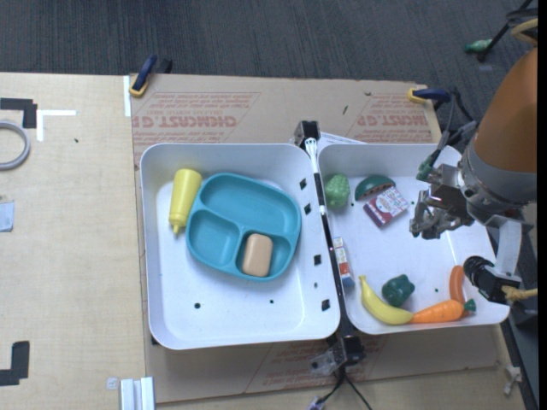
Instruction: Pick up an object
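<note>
Hovering over the right bin (444, 156), the gripper (429, 222) holds nothing that can be seen.

Whether it is open or closed cannot be told. Near it, to the left, lie a red packet (386, 205), a dark green piece (373, 184) and a light green piece (337, 190). Banana (380, 306), green pepper (397, 289) and carrot (440, 312) lie along the near wall. Left bin (231, 319): yellow bottle (183, 196) beside a blue tray (231, 220) bearing a tan block (256, 254).

Cardboard sheet (256, 109) under two white bins (171, 314), clamps (143, 75) at corners.
</note>
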You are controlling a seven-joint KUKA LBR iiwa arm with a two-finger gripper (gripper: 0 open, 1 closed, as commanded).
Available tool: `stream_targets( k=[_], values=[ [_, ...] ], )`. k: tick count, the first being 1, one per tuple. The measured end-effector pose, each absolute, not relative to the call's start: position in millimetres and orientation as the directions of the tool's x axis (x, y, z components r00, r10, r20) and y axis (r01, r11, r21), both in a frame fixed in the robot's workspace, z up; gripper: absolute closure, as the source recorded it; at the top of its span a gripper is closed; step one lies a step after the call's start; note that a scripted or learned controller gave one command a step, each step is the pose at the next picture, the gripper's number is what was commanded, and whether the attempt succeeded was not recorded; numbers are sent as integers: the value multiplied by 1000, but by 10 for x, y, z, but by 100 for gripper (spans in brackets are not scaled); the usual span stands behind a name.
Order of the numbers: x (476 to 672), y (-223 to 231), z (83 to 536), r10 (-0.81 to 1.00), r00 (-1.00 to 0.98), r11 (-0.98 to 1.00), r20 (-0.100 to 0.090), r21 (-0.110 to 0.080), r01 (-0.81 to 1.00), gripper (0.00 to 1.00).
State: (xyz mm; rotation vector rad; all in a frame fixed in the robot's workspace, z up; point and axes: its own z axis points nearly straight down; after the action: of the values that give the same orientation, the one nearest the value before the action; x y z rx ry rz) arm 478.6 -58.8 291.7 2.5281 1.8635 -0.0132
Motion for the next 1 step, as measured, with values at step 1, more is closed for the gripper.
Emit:
stream_targets(
  k=[1],
  values=[
    [4790,-592,3008,956,294,-294,-9,-5,956,100]
  ],
)
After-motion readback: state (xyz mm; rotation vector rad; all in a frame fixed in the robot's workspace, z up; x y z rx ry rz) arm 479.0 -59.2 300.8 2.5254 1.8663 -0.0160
